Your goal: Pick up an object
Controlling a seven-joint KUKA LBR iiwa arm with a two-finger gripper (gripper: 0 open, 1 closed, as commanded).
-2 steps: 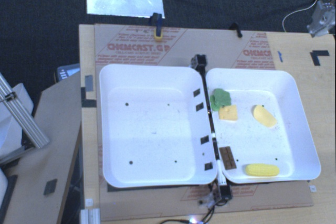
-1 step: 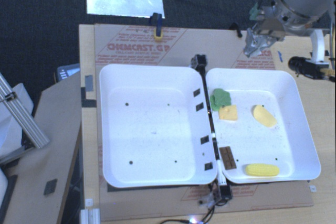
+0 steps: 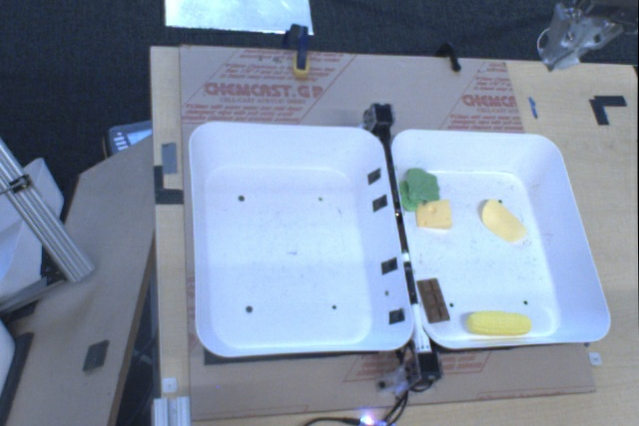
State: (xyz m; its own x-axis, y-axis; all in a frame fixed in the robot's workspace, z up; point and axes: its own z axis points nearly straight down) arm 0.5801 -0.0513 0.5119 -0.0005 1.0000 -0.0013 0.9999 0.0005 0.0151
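Pincer point(image 3: 577, 27) hovers high at the far right corner, well apart from the right bin point(image 3: 569, 185), its state unreadable (too blurred). The corn cob point(image 3: 499, 322) lies near the front wall: probably light, stiff plastic, best taken across its middle.

The bench point(image 3: 559, 80) is a light wooden surface occupying the centre and right of the frame, covered largely by a sheet printed with red lettering point(image 3: 262, 87) on which two shallow white bins rest side by side, touching along a central seam: the left bin point(image 3: 290, 239) at centre-left and the right bin point(image 3: 574, 244) at centre-right. A small yellow-and-blue clamp point(image 3: 299, 50) sits at the upper edge of the bench, upper centre of the frame, and a black L-shaped mark point(image 3: 606, 107) lies on the bare wood at upper right.
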